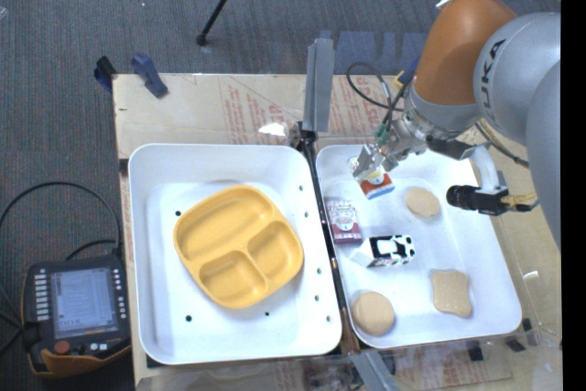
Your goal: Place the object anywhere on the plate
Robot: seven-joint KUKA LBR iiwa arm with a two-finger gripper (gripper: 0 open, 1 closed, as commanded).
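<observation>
Camera view looks down at a slant on the desk (229,110), with two white bins side by side. The left bin (151,197) holds a yellow divided plate (238,244), three compartments, lying a little left of the frame's middle. The right bin (499,288) holds several small items: a small red-and-white carton (377,187) near its upper left, a pink packet (343,221) against its left wall, a black-and-white carton (391,249) near its middle, a round tan piece (422,202) to the right, a flat tan slab (451,292) at lower right, and a round bun-like piece (374,312) at the bottom.

The arm comes in from the upper right, and its gripper (374,165) sits low over the red-and-white carton, right at its top edge. Whether the jaws are open or closed cannot be made out here, nor whether they have the carton.

That carton looks the likeliest target, judging by where the gripper is. It should be light and fairly stiff, with flat card sides that could dent under a hard squeeze and slip if smooth. Taking it across two opposite flat faces, near the middle of its body, seems soundest. The plate lies well apart from it, across the wall between the bins.
</observation>
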